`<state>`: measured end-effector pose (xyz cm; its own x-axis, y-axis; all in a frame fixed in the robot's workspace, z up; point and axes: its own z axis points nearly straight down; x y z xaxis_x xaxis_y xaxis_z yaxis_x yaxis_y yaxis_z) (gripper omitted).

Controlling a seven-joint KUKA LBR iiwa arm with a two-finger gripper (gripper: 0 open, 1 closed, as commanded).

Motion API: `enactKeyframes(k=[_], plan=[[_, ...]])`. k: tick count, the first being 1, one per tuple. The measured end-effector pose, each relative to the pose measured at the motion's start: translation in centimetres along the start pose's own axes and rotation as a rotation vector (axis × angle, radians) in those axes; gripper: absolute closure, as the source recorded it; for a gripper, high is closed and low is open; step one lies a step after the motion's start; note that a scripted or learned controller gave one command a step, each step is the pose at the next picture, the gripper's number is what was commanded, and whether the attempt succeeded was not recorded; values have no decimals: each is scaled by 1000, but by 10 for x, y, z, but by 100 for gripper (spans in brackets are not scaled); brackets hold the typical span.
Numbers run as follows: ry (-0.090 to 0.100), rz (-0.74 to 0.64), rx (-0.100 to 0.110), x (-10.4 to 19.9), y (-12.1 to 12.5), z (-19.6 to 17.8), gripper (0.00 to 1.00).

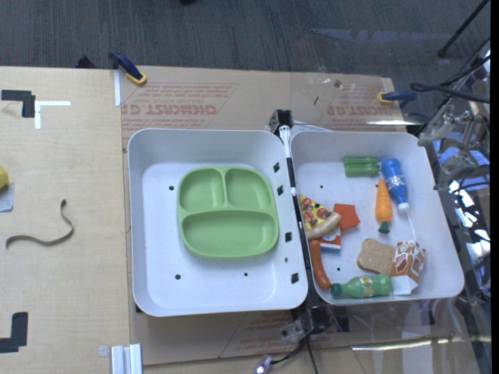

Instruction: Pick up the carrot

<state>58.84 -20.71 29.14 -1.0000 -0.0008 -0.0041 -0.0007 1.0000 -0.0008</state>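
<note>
The carrot lies in the right bin, near the back, just beside the blue and white bottle. A green plate sits in the left bin. The pincer cannot be made out, so its state cannot be told.

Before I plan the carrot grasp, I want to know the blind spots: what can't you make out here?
- Carrot: lies against the blue bottle; whether they touch is unclear.
- Green bottle: label too small to read.
- Sausage: upper end hidden under the pizza slice.
- Right bench edge: blurred by cables and glare.
</note>
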Motion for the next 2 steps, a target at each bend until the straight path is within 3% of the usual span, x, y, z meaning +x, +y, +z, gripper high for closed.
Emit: enactKeyframes(k=[1,2], plan=[[2,219,0,44,-6,122,0],[-12,233,1,-17,-14,193,0]])
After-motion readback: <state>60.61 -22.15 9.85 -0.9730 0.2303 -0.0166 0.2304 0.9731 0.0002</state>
